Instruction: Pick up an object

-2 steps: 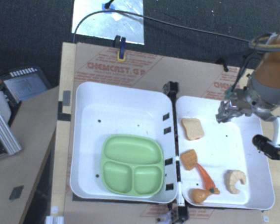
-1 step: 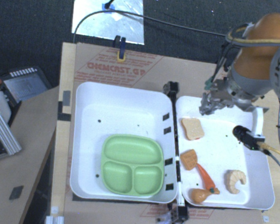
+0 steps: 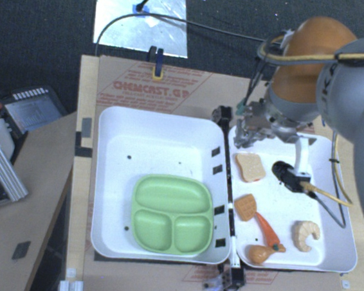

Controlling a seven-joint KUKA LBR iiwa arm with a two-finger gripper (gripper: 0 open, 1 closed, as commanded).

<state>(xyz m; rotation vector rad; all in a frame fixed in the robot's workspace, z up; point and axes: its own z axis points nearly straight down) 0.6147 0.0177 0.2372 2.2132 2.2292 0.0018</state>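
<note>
Hand: your grip state unreadable | poised above tan toast-shaped slice, right white bin | likely lining up pick

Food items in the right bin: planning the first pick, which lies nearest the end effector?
The bread slice, just below the end effector; the other foods lie farther toward the bin's near edge.

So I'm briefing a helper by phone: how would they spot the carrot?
Look in the right bin, along its near edge. The carrot lies slanted between the waffle piece and the pear. It alone is long, thin and bright orange, with a green tip.
</note>
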